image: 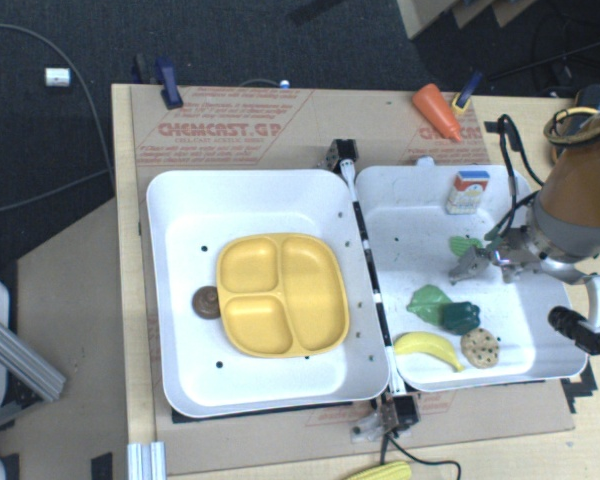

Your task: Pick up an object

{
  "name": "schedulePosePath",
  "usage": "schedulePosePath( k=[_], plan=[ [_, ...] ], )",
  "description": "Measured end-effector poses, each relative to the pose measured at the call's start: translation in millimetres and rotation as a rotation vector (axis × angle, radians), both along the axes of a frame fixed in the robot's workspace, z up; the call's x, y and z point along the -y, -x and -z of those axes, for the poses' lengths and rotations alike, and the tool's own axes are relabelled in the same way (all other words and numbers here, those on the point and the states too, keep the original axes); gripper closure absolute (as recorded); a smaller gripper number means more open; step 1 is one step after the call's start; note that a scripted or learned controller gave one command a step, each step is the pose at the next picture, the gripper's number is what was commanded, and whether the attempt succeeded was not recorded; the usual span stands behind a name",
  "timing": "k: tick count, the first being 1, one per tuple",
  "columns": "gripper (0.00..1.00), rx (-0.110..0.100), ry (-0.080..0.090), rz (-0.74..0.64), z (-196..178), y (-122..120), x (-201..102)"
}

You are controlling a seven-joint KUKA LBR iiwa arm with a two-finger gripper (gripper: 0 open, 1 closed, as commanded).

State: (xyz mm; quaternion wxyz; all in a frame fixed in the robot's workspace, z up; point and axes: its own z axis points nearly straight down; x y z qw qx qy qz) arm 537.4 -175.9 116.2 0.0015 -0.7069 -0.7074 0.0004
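Two shallow white bins are sitting side by side on the tabletop (230, 133): the left bin (180, 218) and the right bin (410, 193). The left bin is holding one yellow divided plate (280, 295) with three compartments and one brown round object (206, 302) touching the plate's left edge. The right bin is holding five loose things: one small white carton (466, 192) with a red and blue top near the far wall, one small green piece (467, 245) just beside the hand (477, 263), one green soft-looking object (444, 308) with a darker green end, one yellow banana (428, 348) lying curved near the front wall, and one round speckled cookie (479, 347) just to the banana's right. The hand is hanging low over the right bin's middle (whether it is released or clenched cannot be told, and nothing is showing between its fingers). Bare white floor is lying open in the right bin's near-left part and around the plate in the left bin. One orange cone-shaped object (438, 112) is resting on the tabletop beyond the right bin.
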Motion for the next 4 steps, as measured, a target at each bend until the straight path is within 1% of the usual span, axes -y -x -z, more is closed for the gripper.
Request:
schedulePosePath(
  k=[1,2,3,4],
  plan=[
    [0.0,0.007,0.003,0.0,30.4,-65.0,-14.0],
    [0.0,0.005,0.001,-0.001,3.2,-105.2,47.0],
    [0.0,0.001,0.0,0.0,21.7,-53.2,-5.2],
    [0.0,0.004,0.003,-0.001,31.0,-105.8,35.1]
  ],
)
